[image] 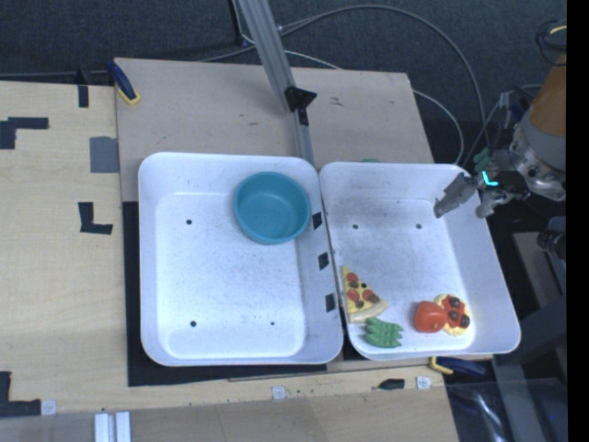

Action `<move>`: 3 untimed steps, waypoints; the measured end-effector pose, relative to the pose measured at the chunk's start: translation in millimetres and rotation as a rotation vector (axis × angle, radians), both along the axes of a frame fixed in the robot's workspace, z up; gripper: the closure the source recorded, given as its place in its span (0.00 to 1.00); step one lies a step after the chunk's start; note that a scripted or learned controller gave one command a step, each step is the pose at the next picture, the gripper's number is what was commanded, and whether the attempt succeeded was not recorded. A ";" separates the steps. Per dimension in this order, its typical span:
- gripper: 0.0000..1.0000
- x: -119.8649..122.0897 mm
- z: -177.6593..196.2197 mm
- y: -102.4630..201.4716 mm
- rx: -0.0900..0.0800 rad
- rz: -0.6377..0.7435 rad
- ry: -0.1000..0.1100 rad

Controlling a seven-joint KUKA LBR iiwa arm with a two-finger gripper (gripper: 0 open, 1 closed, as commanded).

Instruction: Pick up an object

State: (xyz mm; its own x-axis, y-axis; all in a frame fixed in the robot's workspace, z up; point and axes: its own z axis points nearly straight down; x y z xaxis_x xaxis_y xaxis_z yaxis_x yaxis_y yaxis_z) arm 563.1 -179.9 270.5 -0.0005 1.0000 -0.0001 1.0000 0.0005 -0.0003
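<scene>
gripper: at upper right corner of the right bin, over its rim; two dark fingers stand apart, so open, w/ nothing between them; a small teal light shows on the body above them
arm: comes in from the right, orange band just visible; I judge it is parked at the bin edge or is about to go down, approx. well apart from every object
right bin: holds three small toy food pieces, all pushed to the front edge, near each other; prob. they slid there against the wall
pizza slice toy: yellow w/ red dots, lies flat beside the left wall of the right bin
green toy: leafy shape, just below the pizza slice toy, at the front rim; exact kind I cannot tell
red and yellow toy: red round part w/ yellow piece w/ dark dots touching it; maybe two items, cannot tell
left bin: carries a blue bowl, upright, near the back right corner
worktop: pale board under both bins, w/ black tape marks at left
task state: nothing picked up yet; nearest candidate is the red and yellow toy, in my judgement; objects close to walls may make the grasp difficult
</scene>
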 end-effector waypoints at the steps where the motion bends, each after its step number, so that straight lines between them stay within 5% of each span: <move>1: 0.00 0.0 -0.1 0.0 0.000 0.000 0.000; 3: 0.00 3.9 -85.8 -1.1 0.001 0.000 0.003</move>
State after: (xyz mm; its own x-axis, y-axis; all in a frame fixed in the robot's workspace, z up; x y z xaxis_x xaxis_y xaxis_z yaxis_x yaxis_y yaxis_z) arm 567.0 -181.0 184.6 -0.0007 1.0000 0.0007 1.0000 0.0007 -0.0035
